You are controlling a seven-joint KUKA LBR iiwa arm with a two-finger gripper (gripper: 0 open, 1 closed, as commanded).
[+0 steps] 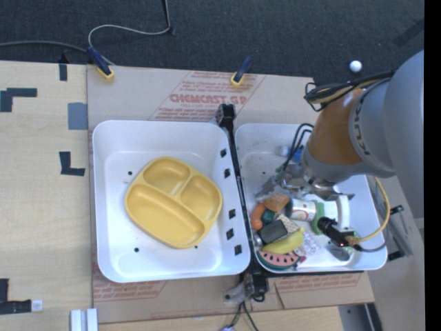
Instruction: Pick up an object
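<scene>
Arm low over right bin (pixel 358 264), hand (pixel 298 193) down among toy clutter (pixel 281 236) by divider; hand open or closed, cannot tell. Nothing visibly lifted; pick not yet done.

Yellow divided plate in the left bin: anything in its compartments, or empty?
Empty. The yellow divided plate lies flat in the left bin; all its compartments show bare yellow.

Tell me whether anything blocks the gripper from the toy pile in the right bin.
Nothing visible does. The gripper hangs low over the right bin, right beside the toy pile; the banana and watermelon slice lie uncovered.
</scene>
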